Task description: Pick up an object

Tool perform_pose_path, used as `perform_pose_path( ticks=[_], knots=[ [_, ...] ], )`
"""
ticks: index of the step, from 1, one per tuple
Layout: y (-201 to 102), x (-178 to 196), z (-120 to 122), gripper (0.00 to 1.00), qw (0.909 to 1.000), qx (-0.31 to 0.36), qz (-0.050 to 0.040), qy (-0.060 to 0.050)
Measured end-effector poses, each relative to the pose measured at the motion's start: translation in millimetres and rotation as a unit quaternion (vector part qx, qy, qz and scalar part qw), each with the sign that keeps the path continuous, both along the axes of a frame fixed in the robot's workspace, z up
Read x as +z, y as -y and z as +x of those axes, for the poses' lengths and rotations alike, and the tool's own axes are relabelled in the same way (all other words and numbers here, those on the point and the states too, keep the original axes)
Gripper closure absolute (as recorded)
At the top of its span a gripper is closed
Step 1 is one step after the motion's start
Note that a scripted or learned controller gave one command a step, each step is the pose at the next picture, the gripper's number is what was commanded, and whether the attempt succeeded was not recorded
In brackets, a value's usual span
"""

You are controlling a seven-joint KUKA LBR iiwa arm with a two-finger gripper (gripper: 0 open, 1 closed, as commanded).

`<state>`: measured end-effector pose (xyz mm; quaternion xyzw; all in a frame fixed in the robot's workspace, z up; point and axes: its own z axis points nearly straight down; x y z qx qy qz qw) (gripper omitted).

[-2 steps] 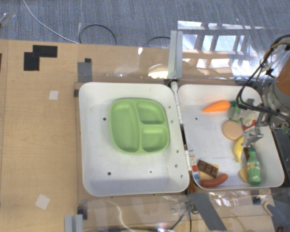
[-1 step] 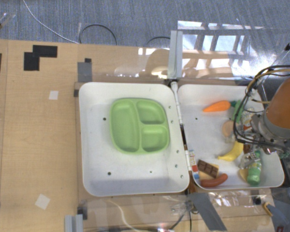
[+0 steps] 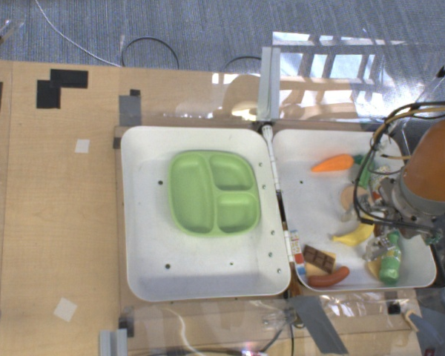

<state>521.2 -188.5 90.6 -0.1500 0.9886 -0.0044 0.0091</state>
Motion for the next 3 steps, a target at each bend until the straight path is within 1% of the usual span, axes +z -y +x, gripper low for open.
perform_pose_path(
  ticks=[1, 2, 3],
  knots=[
    [17.5, -2.7, 126.0, 0.00, 0.9980, -0.062, 0.0039, -0.013],
    [-109.6, -1.4, 150.1, 0.00, 0.9997, -0.023, 0.0037, -0.006],
    [-109.5, 13.5, 154.5, 1.00, 0.9997, -0.023, 0.0040, 0.004]
  ],
)
